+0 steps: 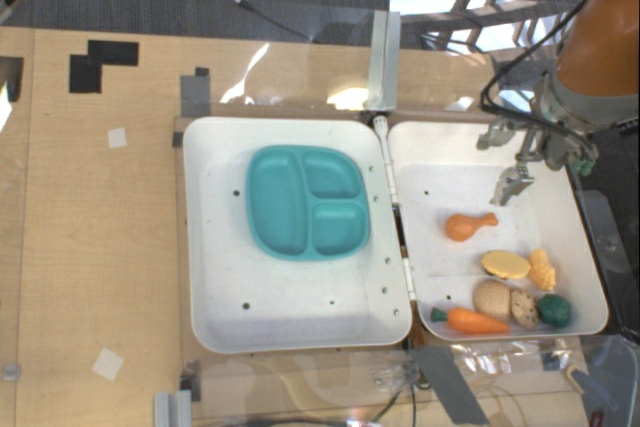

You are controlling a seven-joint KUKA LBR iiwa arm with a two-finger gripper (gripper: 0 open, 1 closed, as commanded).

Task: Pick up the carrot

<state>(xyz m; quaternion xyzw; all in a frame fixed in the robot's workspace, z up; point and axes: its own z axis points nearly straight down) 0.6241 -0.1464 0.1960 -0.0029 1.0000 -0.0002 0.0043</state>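
1. One carrot [477, 321] is your target; you will find it in the right bin [430, 215], against the near wall toward the near-left corner.
2. Its long axis runs left to right along that wall, almost level. The green top points left into the corner and the orange body tapers to the right.
3. You can judge that it lies flat beside the wall, so a grasp across its width would suit better than one along its length, and the near wall leaves little room on that side.
4. Just right of the carrot's tip sit a round tan potato-like piece [491, 297] and a speckled brown one [523, 307], close enough to crowd a descent.
5. Farther right you see a dark green vegetable [555, 311], a corn cob [541, 269] and a yellow flat piece [505, 264].
6. An orange drumstick-shaped toy [468, 226] lies apart, mid-bin.
7. Your tool [516, 185] hangs over the far part of the right bin, well apart from the carrot, with nothing between its fingers; you cannot tell how wide they stand.
8. A teal divided plate [306, 202] rests in the left bin [220, 295] on the table [90, 245].
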